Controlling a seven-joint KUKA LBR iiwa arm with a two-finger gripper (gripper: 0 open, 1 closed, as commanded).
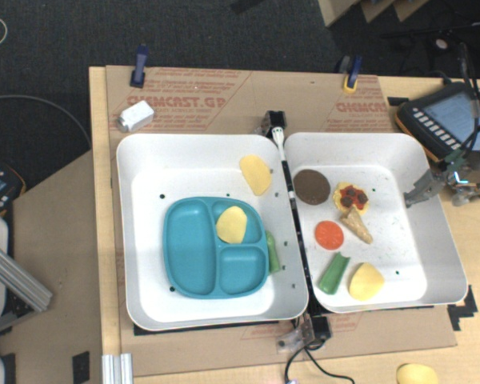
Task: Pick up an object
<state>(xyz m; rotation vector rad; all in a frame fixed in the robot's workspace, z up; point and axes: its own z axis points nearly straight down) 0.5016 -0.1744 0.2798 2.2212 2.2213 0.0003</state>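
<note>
Two white bins (136, 238), one tray (188, 254).

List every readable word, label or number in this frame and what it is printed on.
"SIMCAST.G..." in faded red on the cardboard sheet behind the left bin; the ending is unclear.
A second red print on the cardboard behind the right bin: too faded to read.
Handheld pendant screen and keys: too small to read.
White tag: no legible text.

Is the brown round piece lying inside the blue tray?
No, the brown round piece lies in the right bin, apart from the blue tray.
</note>
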